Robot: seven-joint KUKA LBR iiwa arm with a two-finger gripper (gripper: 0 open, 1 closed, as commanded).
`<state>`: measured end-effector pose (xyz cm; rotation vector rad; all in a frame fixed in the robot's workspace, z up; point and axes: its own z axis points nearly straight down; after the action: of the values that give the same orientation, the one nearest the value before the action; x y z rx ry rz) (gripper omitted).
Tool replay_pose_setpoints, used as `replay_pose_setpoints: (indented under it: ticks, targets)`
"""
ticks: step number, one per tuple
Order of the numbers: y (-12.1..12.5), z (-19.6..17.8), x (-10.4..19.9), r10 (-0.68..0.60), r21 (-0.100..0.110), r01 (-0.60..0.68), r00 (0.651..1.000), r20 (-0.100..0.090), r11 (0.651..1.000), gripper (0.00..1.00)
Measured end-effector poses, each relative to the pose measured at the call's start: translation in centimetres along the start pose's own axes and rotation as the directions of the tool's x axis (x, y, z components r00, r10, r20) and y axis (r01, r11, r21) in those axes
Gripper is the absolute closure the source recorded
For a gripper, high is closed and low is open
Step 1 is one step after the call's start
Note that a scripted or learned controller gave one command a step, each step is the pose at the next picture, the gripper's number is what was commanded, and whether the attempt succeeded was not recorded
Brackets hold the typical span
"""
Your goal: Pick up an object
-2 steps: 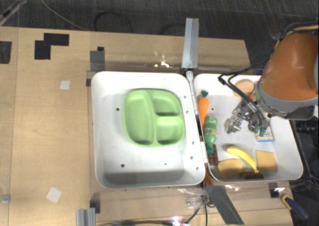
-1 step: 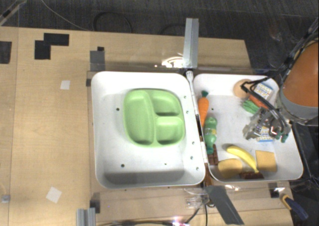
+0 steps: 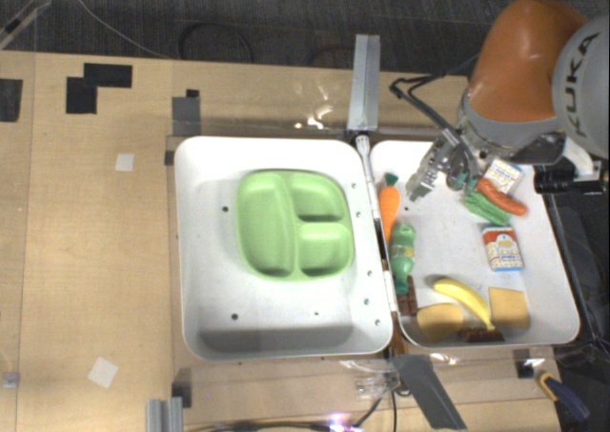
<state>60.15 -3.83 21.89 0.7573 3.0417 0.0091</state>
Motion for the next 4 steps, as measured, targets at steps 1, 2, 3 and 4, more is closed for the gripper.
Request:
replay_pose_setpoints:
  ticks: [1,2,3,4]
  targets:
    - [4.7,-1.6,-1.8,-0.093,0.001,0.093,0.996,0.004,0.996,1.0]
    - [-1.9,3.3,-2.7,-0.221,0.005,0.221,0.975,0.0,0.975,1.0]
    - [-7.2,-2.4,-7.9,-0.761,0.008,0.761,0.649,0.004,0.649,1.0]
    - [-7.0,-2.2,-7.8,-0.762,0.005,0.762,0.648,0.003,0.648,0.0]
